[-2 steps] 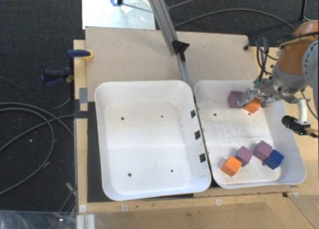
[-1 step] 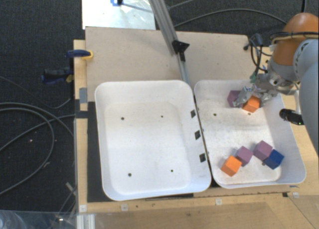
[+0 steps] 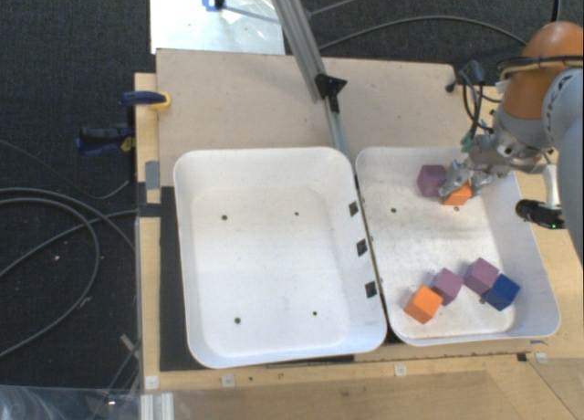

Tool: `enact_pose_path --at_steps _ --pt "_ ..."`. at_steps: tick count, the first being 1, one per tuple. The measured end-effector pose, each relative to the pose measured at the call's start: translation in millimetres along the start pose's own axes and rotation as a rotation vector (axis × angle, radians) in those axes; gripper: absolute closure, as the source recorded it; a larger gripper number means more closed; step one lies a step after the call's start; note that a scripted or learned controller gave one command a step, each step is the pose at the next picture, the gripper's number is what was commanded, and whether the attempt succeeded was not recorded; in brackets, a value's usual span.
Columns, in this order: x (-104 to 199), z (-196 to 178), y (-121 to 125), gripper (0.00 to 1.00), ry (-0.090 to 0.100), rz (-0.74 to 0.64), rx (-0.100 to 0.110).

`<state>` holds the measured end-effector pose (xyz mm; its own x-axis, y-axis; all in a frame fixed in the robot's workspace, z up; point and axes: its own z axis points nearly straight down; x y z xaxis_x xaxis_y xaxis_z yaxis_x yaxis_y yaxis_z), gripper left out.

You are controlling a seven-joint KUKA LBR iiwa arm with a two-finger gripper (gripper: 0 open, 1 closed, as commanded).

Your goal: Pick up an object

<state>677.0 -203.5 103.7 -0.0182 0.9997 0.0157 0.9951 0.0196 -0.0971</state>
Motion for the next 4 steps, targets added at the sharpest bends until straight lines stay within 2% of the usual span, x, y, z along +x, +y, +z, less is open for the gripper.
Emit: enact_pose_path --at_steps 1,2,3,4 --pt "71.6 -14.5 -39.9 1.0 -0.013 0.01 -0.097" --pt "121.8 -109.7 -100.8 1.0 -0.014 0.01 -0.104" --pt "205.7 -135.4 -95.0 1.0 -0.012 0.004 -0.101" --pt "162.4 -183.1 -60.2 1.0 -0.017 0.019 -0.106"
